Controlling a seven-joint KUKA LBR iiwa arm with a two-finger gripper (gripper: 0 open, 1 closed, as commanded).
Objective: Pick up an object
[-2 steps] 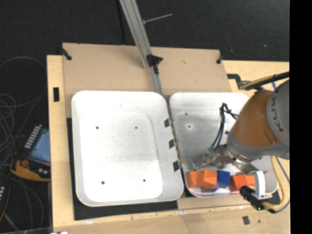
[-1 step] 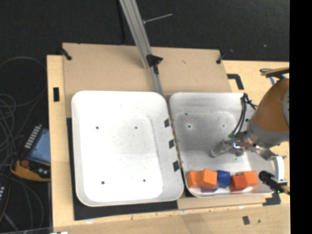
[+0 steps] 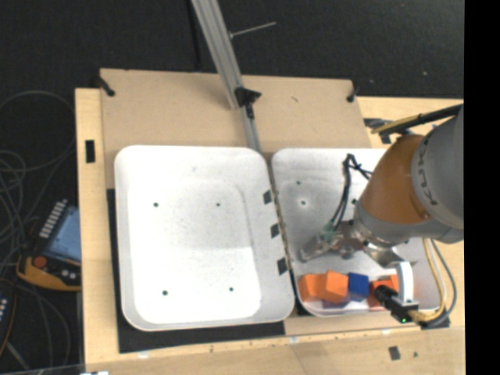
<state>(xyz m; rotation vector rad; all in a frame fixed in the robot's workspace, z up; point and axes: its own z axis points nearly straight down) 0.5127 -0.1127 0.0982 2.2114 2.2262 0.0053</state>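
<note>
The pincer (image 3: 319,246) hangs low over the middle of the right bin (image 3: 301,178), tipped toward that bin's left wall. The wrist blocks my line of sight, so I cannot tell whether it is released or clenched. Nothing shows caught in it.

Just nearer me, along the right bin's front wall, lie the things it could take. I count one orange block (image 3: 323,286) and one blue block (image 3: 358,284), touching side by side with the orange one further left. Something small and reddish (image 3: 376,301) sits just past the blue block toward the right bin's front right corner, too blurred to name. They look as if they slid into that low front edge, where the curved wall crowds them. My guess is that a pickup means shifting toward that front wall and coming down on the orange block, the closest one. With the blocks this tight, a closing grip could nudge the neighbour or scrape the wall.

The single arm (image 3: 394,186) bends in over the right bin's right side, which suits a reach from there. There are two bins in all: the left bin (image 3: 187,209) butts against the right bin's left wall. One metal rail (image 3: 211,22) slants down to the seam behind them.
</note>
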